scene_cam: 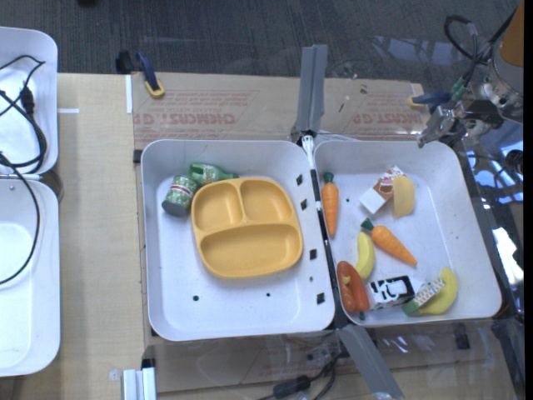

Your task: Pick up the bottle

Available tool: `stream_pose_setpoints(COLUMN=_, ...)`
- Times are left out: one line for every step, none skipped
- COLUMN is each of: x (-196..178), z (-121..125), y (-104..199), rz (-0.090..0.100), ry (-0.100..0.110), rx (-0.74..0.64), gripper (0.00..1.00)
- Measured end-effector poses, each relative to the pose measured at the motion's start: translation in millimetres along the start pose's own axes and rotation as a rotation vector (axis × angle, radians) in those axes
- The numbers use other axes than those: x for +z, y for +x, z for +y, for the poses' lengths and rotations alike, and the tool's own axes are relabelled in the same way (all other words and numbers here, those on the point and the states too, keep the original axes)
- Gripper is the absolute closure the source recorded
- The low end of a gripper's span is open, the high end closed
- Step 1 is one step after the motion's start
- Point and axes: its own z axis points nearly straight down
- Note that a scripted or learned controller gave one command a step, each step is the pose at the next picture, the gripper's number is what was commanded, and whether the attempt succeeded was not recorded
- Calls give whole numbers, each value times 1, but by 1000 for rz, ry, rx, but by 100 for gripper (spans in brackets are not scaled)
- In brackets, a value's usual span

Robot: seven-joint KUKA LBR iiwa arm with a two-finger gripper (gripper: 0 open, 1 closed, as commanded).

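A small bottle (177,195) with a green label and a grey end lies on its side in the far left corner of the left bin (166,307). It rests against the rim of a yellow divided plate (246,226). A green item (210,173) lies right beside it. My gripper (439,128) hangs over the far right corner of the right bin (479,248), a long way from the bottle. Nothing shows in its grasp.
The right bin holds two carrots (331,207) (391,242), two bananas (365,255) (441,294), a small carton (380,193), a pale yellow piece (404,197), a red item (352,287) and a black-and-white box (391,290). A metal post (312,90) stands behind the bins' shared wall.
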Motion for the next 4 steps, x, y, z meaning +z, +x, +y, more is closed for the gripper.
stream_pose_setpoints(x=141, z=-50, y=-31, rz=6, ry=2, rx=-223, gripper=0)
stream_pose_setpoints(x=164, z=-114, y=-6, rz=1, ry=-1, rx=-346, gripper=0)
stream_pose_setpoints(x=163, z=-80, y=-34, rz=0, ry=-4, rx=-538, gripper=0)
stream_pose_setpoints(x=153, z=-79, y=-34, rz=-2, ry=-7, rx=-535, gripper=100)
